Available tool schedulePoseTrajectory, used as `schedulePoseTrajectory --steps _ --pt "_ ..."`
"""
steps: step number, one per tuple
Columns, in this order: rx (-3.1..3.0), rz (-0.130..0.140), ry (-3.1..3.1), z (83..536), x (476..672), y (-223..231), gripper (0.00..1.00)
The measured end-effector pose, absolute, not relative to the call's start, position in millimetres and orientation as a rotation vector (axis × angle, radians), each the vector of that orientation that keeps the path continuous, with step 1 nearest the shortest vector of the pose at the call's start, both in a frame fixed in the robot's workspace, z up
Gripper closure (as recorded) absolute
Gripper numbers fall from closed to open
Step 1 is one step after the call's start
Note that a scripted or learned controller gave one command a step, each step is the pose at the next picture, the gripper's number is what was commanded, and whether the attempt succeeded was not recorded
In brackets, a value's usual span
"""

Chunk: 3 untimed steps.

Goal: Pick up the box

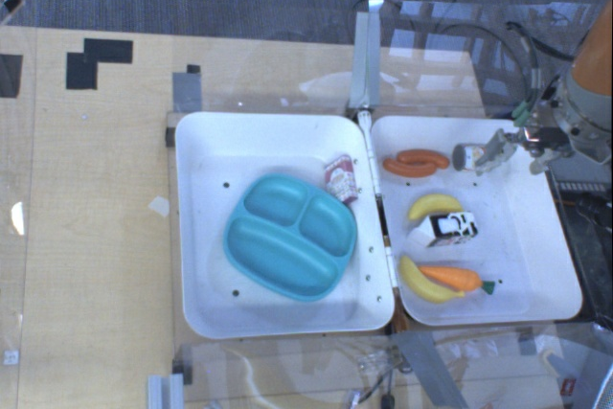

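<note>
A: Where's the hand [476, 156]?

B: Over the right bin [536, 235], near its far edge, just right of two sausages [417, 163]. Whether it's clenched or released, I cannot tell.

A: And the box [446, 229]?

B: A small white carton with black cow-like patches, lying mid-bin, touching a banana [433, 204] on its far side. A second banana [421, 281] and a carrot [454, 279] lie toward the near edge. The left bin [206, 206] holds a blue divided plate [290, 236] and a small packet [342, 178].

Arm enters from right, wrist low; tool [476, 156] points left.
</note>
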<state>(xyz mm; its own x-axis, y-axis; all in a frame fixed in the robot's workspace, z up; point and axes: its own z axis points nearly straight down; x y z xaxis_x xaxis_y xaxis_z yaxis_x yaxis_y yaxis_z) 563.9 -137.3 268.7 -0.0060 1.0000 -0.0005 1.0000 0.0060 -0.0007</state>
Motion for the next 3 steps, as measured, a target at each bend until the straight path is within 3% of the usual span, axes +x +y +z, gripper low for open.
schedulePoseTrajectory --steps 1,2,3 --pt "-2.104 0.001 -2.331 151 587.0 -169 0.0" --pt "-2.297 -0.008 -2.152 87 628.0 -191 0.0" --pt "-2.302 0.004 -2.134 121 651.5 -161 0.0"
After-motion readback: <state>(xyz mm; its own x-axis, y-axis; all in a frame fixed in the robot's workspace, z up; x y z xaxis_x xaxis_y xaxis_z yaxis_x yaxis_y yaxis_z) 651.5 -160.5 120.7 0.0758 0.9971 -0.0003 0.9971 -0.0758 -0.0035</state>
